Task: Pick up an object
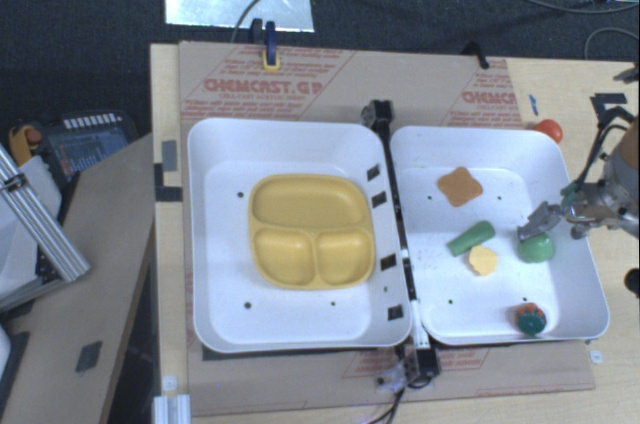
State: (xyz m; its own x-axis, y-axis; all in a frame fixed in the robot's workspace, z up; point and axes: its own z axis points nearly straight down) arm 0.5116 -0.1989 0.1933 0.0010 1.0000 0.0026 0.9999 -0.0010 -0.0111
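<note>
— What colours sit in the bins?

— Both bins [215, 162] are plain white. The left one carries a pale yellow divided tray [308, 230].

— And the right?

— An orange-brown flat piece [460, 185], a green cylinder [470, 237], a light yellow chunk [483, 261], a green round object [537, 249], and a small ball [530, 318] mottled orange and teal.

— The surface?

— Tan board [340, 82] printed with red lettering.

The gripper [537, 224] hangs low over the right bin [580, 312], just above a green ball [537, 249]. Nearby lie a green cylinder [470, 237], yellow piece [483, 261] and orange piece [459, 185]. A yellow tray [305, 230] sits in the left bin [215, 302].
</note>
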